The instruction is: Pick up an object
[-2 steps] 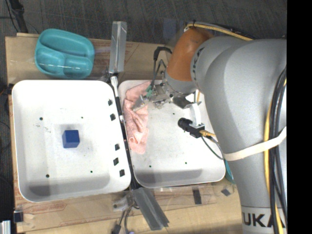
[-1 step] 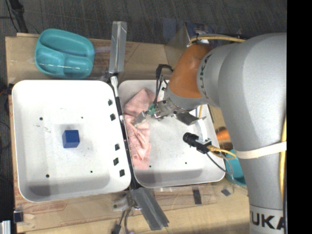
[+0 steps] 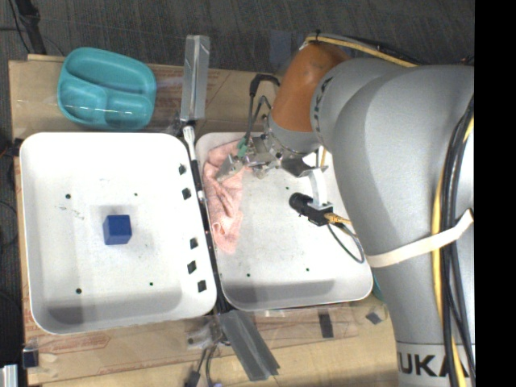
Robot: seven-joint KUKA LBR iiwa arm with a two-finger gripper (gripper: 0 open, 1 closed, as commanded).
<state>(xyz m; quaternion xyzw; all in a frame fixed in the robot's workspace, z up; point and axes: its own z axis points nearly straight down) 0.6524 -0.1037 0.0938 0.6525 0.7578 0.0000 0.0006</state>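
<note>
Pink cloth [image 3: 223, 196] lies crumpled just below and left of my hand [image 3: 254, 158], along the left wall of the right bin [image 3: 282, 289], w/ its top fold right at my wrist hardware. Can't tell how my hand is set, too much clutter up there, and I see nothing betw. it that I'd call held. Judgement: I'm at the reach/grasp step on the cloth. To do it well I'd come straight down on the bunched upper fold, not the flat tail, and pinch a ridge of fabric.

Edges: bin wall and the divider clips sit close to my left, so little room that way. Open floor lies to my lower right. Blue cube [image 3: 118, 229] is well off to my left in the left bin [image 3: 48, 313]; teal tray [image 3: 106, 87] sits on the bench beyond it.
</note>
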